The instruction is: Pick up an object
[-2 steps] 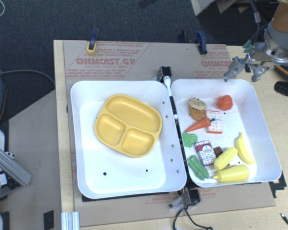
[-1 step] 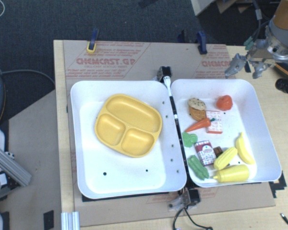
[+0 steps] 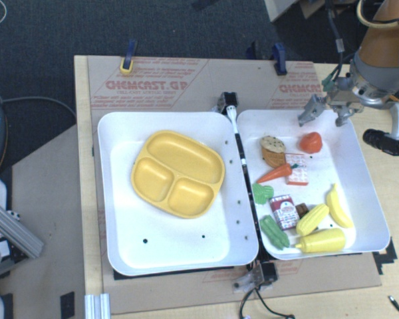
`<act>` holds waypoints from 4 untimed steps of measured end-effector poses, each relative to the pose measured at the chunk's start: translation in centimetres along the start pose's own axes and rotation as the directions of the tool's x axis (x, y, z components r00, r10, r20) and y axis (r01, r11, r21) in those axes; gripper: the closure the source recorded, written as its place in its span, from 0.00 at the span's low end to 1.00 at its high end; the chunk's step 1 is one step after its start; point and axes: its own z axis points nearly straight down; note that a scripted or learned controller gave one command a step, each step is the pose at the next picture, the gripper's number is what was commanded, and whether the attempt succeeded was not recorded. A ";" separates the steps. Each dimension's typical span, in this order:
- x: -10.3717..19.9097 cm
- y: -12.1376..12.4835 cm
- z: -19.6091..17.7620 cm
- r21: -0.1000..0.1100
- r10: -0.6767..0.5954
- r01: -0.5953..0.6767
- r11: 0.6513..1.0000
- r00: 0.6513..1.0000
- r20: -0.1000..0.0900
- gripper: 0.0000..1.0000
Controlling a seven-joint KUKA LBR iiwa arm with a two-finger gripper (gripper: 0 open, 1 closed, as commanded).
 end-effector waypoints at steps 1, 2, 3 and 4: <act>0.4 0.9 4.9 -0.002 -0.002 0.002 1.000 1.000 0.001 0.00; 0.9 0.9 11.1 -0.003 -0.002 0.002 1.000 1.000 0.001 0.00; 1.0 0.9 11.0 -0.006 0.000 0.000 1.000 1.000 0.001 0.00; 1.0 1.0 9.9 -0.009 -0.001 0.001 1.000 1.000 0.002 1.00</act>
